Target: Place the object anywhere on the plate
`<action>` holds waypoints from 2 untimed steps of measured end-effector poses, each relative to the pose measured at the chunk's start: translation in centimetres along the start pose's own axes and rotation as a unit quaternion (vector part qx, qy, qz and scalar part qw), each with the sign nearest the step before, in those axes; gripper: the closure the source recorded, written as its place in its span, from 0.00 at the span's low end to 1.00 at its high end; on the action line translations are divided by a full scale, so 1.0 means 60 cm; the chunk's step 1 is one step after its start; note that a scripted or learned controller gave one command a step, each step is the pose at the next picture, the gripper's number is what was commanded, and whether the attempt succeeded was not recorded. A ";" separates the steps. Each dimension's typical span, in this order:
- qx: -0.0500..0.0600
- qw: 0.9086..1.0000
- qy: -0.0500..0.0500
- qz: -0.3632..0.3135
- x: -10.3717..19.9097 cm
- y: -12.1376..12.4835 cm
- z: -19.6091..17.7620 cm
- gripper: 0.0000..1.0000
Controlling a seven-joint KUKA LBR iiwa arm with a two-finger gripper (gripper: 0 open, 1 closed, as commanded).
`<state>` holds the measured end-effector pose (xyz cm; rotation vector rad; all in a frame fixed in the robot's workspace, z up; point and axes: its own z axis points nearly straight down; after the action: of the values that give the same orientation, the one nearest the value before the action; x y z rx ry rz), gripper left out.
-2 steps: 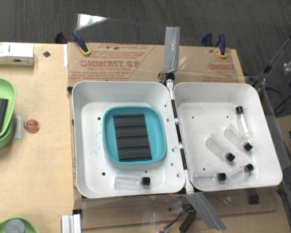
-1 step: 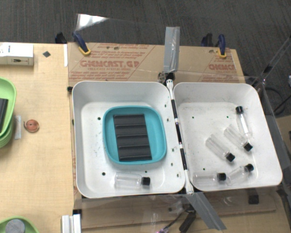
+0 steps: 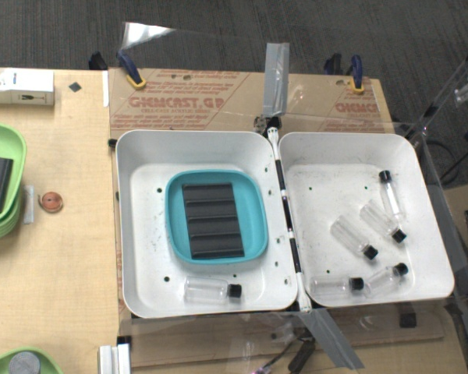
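Note:
A teal plate with a dark ribbed insert sits in the middle of the left bin. One clear vial with a black cap lies on the left bin's floor just in front of the plate, apart from it. Several more clear vials with black caps lie in the right bin: one near the far right, two in the middle, and two at the front.
Behind the bins a cardboard sheet is held by blue clamps. On the wooden bench to the left stand a green tray, a white box and a small brown disc.

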<state>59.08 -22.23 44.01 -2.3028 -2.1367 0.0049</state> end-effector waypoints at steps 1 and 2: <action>0.001 0.999 0.000 0.042 0.002 -0.019 0.000 0.00; 0.000 0.995 0.000 0.102 0.010 0.033 0.000 0.00</action>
<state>61.10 -21.78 43.98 -2.5080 -1.8914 0.0052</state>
